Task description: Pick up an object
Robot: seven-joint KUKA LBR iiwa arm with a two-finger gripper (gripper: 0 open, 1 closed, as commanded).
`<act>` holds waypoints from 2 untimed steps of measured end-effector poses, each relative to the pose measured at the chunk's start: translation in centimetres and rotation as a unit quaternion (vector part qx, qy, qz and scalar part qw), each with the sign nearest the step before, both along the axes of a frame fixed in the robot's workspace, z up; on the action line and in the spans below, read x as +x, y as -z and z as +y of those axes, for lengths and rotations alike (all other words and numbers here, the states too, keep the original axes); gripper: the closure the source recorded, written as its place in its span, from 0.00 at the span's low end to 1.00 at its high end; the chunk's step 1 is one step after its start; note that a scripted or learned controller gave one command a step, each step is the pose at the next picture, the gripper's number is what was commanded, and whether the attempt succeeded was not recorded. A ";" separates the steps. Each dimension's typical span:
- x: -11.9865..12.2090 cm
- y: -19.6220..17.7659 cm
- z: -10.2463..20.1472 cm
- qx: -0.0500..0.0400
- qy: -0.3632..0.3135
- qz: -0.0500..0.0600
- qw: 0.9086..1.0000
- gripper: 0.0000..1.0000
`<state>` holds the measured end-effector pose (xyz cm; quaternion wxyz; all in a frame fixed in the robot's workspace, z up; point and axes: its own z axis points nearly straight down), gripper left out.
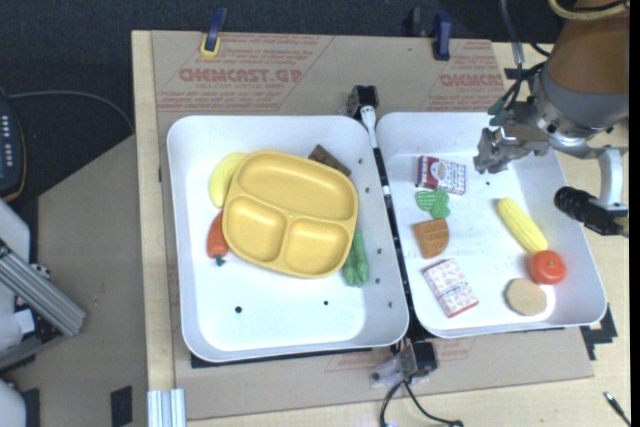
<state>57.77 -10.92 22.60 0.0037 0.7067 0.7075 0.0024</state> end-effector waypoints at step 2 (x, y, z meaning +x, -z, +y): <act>4.0 -0.9 4.2 0.001 -0.002 0.001 1.000 1.00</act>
